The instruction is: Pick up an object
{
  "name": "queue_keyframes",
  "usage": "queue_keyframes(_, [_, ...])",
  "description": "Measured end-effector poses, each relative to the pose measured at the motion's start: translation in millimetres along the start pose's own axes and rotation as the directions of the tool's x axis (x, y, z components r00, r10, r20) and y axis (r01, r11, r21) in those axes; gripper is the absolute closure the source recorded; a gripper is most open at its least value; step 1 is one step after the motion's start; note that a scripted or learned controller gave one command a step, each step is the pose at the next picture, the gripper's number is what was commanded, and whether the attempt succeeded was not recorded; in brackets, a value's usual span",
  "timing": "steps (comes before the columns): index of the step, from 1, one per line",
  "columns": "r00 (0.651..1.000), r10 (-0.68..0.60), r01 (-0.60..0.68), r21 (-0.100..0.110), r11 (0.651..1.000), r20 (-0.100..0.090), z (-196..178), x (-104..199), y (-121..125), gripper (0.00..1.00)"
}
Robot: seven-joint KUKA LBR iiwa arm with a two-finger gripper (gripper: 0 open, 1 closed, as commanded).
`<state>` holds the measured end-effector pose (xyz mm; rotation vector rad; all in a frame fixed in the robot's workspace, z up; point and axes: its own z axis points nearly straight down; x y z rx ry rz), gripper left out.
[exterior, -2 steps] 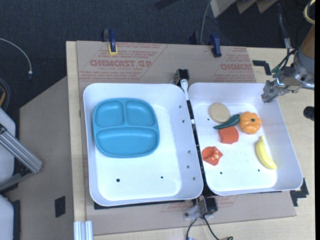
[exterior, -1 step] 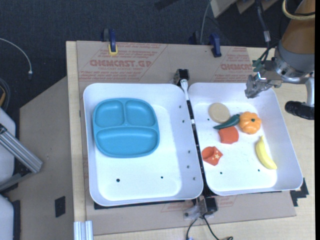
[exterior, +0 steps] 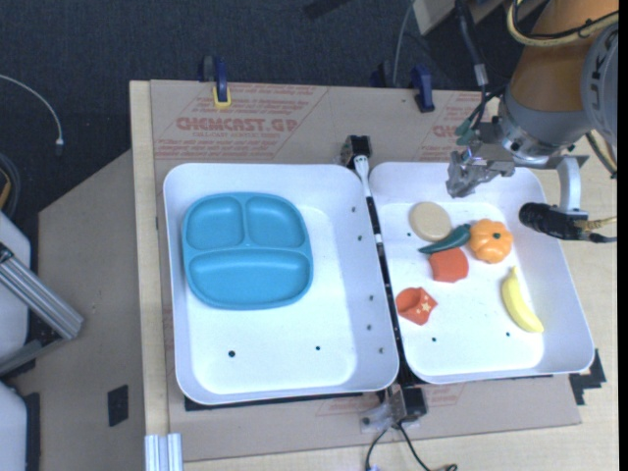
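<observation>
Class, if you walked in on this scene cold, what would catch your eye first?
Probably the blue divided plate, alone in the left bin. Next, the bright toy food clustered in the right bin: an orange pumpkin, a yellow banana and red pieces, with the gripper above the bin's far edge.

arm [exterior: 564, 57]: cut off at your top and right edges | gripper [exterior: 469, 180]: too small and dark for you to judge | green piece [exterior: 444, 239]: partly lying across red block [exterior: 449, 265], kind unclear | cables [exterior: 392, 430]: cut off at bottom edge

You're looking at a robotics lab; clamps [exterior: 221, 81] pin a cardboard sheet [exterior: 294, 116] to the counter [exterior: 88, 214]; loose cables [exterior: 39, 111] trail around.
</observation>
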<state>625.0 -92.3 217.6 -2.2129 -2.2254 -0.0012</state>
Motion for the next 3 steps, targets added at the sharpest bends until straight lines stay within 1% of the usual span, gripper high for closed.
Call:
queue_keyframes(1, [1.0, 0.0, 0.0, -0.004, 1.0, 0.002, -5, 63, 10, 1.0])
queue_keyframes(2, [1.0, -0.001, 0.001, -0.005, 1.0, 0.001, -15, 116, 19, 1.0])
queue_keyframes(3, [1.0, 0.001, -0.001, -0.002, 1.0, 0.002, -1, 168, 22, 1.0])
